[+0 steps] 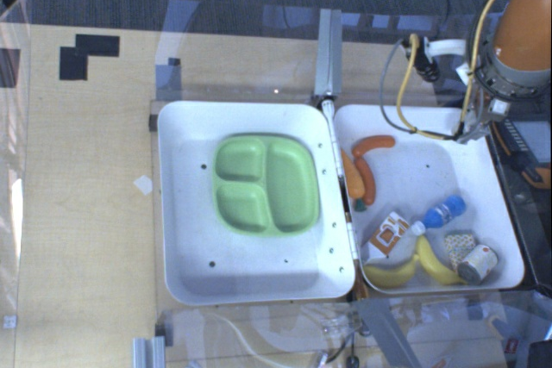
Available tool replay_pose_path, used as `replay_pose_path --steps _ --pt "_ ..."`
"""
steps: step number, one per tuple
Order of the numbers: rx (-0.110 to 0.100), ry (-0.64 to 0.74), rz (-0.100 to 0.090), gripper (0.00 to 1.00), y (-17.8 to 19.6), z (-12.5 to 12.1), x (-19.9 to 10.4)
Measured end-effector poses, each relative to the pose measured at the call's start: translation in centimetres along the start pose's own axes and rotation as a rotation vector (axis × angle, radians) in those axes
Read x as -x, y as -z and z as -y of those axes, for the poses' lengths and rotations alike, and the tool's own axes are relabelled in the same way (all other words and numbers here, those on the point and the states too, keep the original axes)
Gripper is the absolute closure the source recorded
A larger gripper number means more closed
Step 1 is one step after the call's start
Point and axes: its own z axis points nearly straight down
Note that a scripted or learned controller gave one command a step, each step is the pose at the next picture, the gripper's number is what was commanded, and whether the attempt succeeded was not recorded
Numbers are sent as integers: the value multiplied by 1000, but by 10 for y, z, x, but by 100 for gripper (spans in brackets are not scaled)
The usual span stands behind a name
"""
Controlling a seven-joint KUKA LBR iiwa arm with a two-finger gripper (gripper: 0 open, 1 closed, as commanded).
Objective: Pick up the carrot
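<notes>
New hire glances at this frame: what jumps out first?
Probably the green divided plate, alone in the middle of the left bin. Next, the clutter in the right bin: the carrot and a curved sausage near its upper left, and bananas, a small carton and a blue bottle along its lower edge. The arm's orange band sits at upper right, past that bin's corner.

Wooden bench (86, 211) bears two white bins (185, 271) (side by side).
</notes>
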Motion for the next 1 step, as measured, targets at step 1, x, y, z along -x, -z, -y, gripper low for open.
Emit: replay_pose_path --steps 1 --pt "0 0 0 0 0 0 0"
